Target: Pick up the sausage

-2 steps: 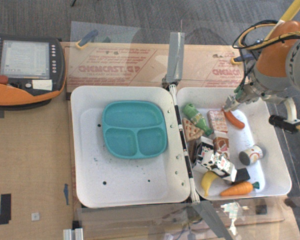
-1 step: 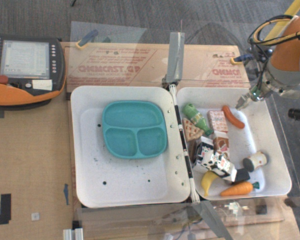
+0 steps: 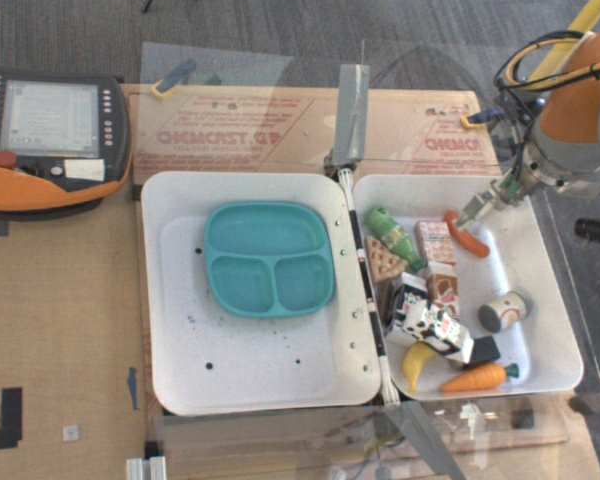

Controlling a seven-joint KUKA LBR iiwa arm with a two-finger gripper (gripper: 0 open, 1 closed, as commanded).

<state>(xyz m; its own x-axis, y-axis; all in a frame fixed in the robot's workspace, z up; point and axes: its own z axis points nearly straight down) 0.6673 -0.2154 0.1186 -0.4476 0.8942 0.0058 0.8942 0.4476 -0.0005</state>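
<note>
**Gripper over the sausage, right bin**

Camera view: The arm reached in from the right, its gripper low over the back of the right bin. The sausage, red-orange, lay on the bin floor just below the fingertips, beside a small pink carton. Contact with the sausage could not be judged, nor whether the fingers were spread or closed.

Same bin also held a green bottle, a black-and-white cow-pattern box, a banana, a carrot and a small can. The left bin held a teal divided plate. A teach pendant sat at far left.
</note>
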